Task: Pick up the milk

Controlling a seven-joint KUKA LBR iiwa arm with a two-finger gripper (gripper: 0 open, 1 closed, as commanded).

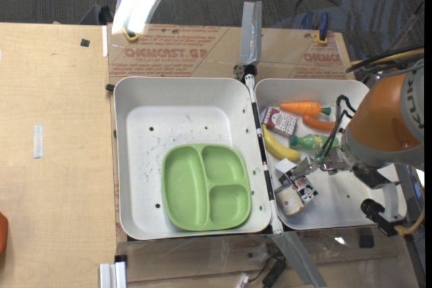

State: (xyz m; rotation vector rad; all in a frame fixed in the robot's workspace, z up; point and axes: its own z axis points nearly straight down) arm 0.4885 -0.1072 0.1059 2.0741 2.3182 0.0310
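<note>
While my pincer [307, 168] hovers over the milk [297, 191], grip unreadable, the right bin [351, 209] holds carrots, banana; the left bin [135, 145] a green tray [206, 185].

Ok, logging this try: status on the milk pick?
Gripper low in right bin, over milk carton. Carton lying on bin floor, no grasp visible. Banana close beside.

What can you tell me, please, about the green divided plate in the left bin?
The light green plastic plate is a rounded rectangle with three compartments: one long one on its left and two smaller ones on its right. It lies flat, right side up, on the floor of the left white bin, toward the near right corner. Its compartments hold nothing.
</note>
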